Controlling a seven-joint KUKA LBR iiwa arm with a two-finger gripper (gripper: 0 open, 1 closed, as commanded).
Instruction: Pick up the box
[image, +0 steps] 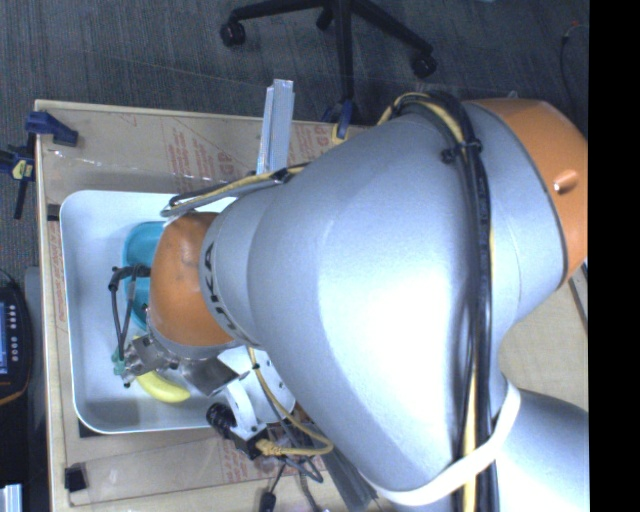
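The grey arm with its orange band (180, 285) reaches down into the left white bin (85, 300) and covers most of it. My gripper (135, 368) sits low in the bin's near part, largely hidden under the wrist. A yellow object (165, 388) lies right beside it on the bin floor. A light blue object (143, 245) shows just behind the wrist. Whatever else lies in the bin is hidden by the arm.
The bin sits on a brown bench (130, 150) with red print. A blue clamp (45, 125) grips the bench's far left corner. A grey upright bar (275, 125) stands behind the bin. A dark device (12, 340) sits left of the bench.
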